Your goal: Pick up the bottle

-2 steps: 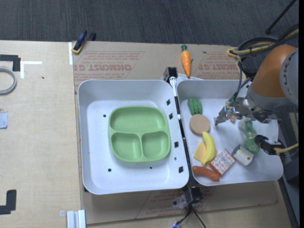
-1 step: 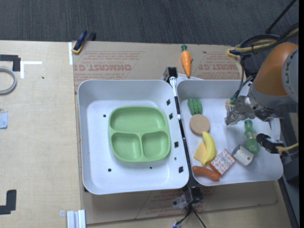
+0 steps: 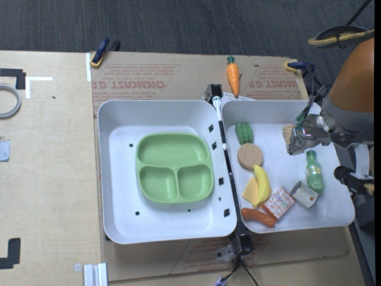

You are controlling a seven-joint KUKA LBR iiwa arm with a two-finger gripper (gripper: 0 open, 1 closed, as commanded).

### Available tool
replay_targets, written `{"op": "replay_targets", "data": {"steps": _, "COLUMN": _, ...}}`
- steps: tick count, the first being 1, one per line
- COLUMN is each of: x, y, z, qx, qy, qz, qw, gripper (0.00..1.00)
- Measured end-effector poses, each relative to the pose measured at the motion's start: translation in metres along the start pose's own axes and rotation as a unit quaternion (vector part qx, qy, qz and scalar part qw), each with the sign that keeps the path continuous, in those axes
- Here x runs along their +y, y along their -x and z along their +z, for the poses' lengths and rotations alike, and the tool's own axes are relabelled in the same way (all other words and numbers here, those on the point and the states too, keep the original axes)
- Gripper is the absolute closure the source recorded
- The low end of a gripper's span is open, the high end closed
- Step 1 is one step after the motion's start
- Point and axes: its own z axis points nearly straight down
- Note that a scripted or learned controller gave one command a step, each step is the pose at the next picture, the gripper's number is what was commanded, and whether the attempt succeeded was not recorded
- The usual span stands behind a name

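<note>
A small green bottle (image 3: 314,173) with a pale label lies in the right part of the right white bin (image 3: 339,216), its cap pointing toward the back. My gripper (image 3: 296,140) hangs over the same bin, just up and left of the bottle's cap and apart from it. The grey wrist and orange band (image 3: 357,79) reach in from the right. A tan object (image 3: 290,133) sits right beside the gripper tip; whether it is held is unclear.
The right bin also holds a green pickle (image 3: 244,132), a round cookie (image 3: 250,155), a banana (image 3: 262,180), a sausage (image 3: 259,217), a red-white box (image 3: 278,202) and a grey block (image 3: 305,194) close to the bottle. A green divided plate (image 3: 175,168) fills the left bin. A carrot (image 3: 232,76) lies behind the bins.
</note>
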Motion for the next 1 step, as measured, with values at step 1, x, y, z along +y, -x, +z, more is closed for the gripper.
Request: {"op": "replay_targets", "data": {"steps": 1, "x": -0.0647, "y": 0.0478, "z": -0.0495, "qx": 0.0, "qy": 0.0, "qz": -0.061, "qw": 0.9981, "gripper": 1.0}}
